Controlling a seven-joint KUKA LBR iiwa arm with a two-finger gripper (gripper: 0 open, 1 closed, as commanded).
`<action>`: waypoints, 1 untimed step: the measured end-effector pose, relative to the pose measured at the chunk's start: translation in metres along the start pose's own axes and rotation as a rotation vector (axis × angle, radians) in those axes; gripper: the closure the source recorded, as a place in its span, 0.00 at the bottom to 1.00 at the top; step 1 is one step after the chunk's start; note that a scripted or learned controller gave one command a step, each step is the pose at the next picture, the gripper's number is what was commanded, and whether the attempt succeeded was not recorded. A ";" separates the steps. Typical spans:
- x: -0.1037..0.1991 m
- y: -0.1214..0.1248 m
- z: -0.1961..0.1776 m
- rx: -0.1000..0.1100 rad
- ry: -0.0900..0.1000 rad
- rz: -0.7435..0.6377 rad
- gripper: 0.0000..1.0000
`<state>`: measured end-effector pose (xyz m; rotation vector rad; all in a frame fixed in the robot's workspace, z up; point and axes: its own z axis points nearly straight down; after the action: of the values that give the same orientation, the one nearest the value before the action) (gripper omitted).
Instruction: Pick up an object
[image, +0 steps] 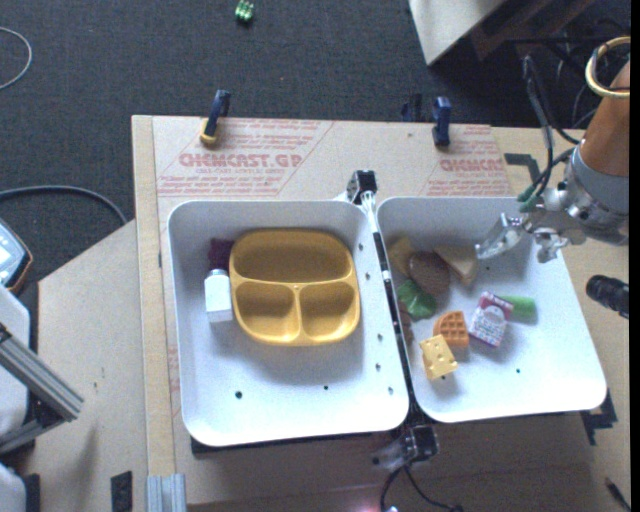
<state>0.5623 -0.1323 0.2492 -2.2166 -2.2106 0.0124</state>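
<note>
Gripper (520, 232) hangs over the right bin's (560, 385) far edge, fingers spread wide, holding nothing. Toy food (445, 335) sits toward the left edge; yellow tray (293, 285) fills the left bin (290, 405).

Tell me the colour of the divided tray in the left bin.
Yellow-orange; the divided tray shows clearly in the camera view.

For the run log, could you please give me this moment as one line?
gripper: over right bin rear, nothing seen between fingers | toys: waffle, cheese in right bin | yellow tray: left bin
</note>
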 end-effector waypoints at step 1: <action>0.000 0.002 -0.007 -0.013 -0.002 -0.003 0.00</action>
<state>0.5647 -0.1322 0.2562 -2.2214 -2.2212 0.0001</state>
